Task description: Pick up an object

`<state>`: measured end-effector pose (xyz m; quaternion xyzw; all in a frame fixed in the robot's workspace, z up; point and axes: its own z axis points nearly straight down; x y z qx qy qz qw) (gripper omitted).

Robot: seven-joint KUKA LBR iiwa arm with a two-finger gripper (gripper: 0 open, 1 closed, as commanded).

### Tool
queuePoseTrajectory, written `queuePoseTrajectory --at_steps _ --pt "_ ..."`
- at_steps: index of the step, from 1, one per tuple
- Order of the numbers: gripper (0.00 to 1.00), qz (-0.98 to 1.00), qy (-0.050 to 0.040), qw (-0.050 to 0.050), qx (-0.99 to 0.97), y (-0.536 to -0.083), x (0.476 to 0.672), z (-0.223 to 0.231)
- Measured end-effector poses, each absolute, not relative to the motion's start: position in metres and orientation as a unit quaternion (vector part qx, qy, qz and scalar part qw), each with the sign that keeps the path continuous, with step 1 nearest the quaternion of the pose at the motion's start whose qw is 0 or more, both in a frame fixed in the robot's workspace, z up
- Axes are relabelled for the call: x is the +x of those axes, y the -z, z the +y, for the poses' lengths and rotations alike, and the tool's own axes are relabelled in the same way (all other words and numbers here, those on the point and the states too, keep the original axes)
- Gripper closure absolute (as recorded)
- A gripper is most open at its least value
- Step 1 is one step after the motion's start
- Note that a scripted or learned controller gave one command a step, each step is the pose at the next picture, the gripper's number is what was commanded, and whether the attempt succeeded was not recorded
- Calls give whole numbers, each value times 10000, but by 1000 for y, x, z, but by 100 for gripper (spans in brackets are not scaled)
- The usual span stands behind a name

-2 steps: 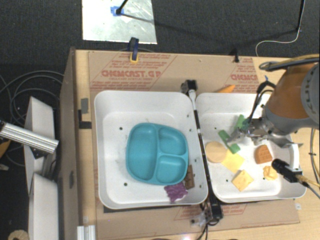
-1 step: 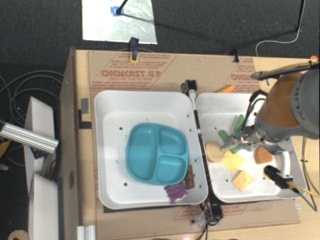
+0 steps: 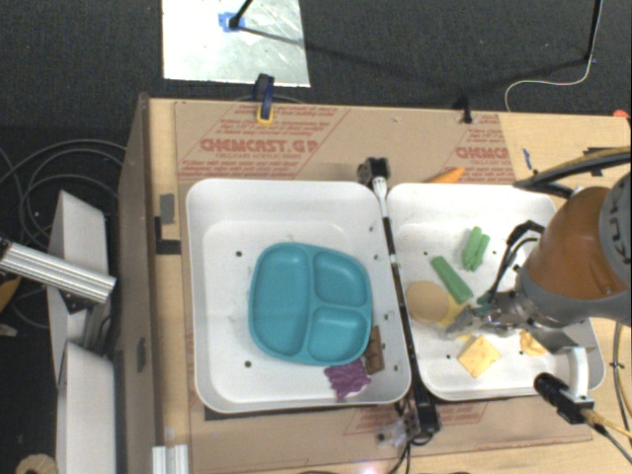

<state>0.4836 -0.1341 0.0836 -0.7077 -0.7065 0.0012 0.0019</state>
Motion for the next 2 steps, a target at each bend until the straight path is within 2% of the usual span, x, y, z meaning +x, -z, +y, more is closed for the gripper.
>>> queuePoseTrajectory --at_steps 1,2 --pt "0 -7095 20 -29 -7047 -85 546 -128" --pt "0 -7088 16 -41 -7054 -86 600 -166"
